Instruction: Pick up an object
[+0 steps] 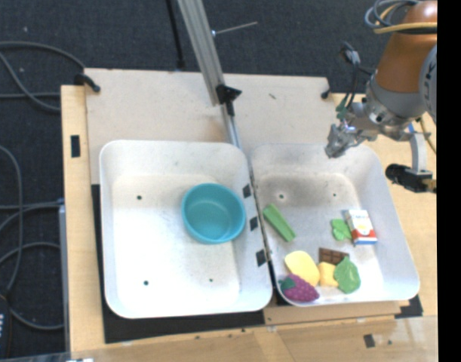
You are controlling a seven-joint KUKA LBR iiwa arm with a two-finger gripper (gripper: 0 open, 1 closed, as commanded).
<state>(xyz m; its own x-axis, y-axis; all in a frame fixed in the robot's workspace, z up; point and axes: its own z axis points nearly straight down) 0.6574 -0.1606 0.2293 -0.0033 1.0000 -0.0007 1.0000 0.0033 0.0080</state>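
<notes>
My gripper (336, 146) hangs over the far rim of the right bin (313, 164), with nothing seen between its fingers. Well nearer the front of that bin lie a green strip (278, 223), a small green piece (340, 228), a white and red box (361, 226), a brown block (332, 256), a yellow piece (302, 265), a green leafy piece (348, 275) and a purple grape bunch (299, 287). A teal bowl (213, 212) sits in the left bin (139, 172).
A slanted metal pole (207, 51) crosses the bench behind the bins and ends at the divide between them. Cables trail on the dark floor to the left. The bench's wooden surface (155, 104) lies behind the bins.
</notes>
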